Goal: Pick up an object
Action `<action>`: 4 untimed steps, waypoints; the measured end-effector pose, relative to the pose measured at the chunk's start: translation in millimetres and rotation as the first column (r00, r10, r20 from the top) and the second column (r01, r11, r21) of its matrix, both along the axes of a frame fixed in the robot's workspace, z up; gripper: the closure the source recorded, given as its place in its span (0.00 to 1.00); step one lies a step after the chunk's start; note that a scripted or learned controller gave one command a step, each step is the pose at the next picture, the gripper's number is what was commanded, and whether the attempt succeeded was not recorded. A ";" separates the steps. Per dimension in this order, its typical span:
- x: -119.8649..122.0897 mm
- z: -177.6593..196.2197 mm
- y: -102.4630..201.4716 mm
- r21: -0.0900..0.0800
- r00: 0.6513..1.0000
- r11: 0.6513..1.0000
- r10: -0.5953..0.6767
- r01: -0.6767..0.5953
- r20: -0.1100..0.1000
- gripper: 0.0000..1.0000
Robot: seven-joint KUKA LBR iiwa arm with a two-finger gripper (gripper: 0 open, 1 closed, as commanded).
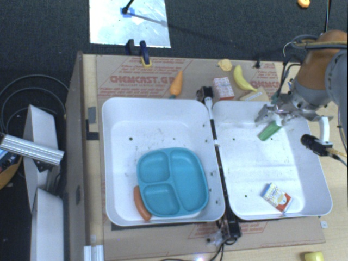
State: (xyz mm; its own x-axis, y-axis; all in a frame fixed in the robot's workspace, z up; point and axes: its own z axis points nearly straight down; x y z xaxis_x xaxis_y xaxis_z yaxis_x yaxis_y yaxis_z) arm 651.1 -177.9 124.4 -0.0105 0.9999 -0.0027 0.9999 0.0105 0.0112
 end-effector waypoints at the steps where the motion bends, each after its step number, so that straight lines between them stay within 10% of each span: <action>1: 3.8 -0.7 -2.3 0.002 1.000 1.000 -0.005 0.006 -0.006 0.00; 4: -13.7 1.8 -11.8 0.001 1.000 1.000 -0.012 0.012 -0.011 0.00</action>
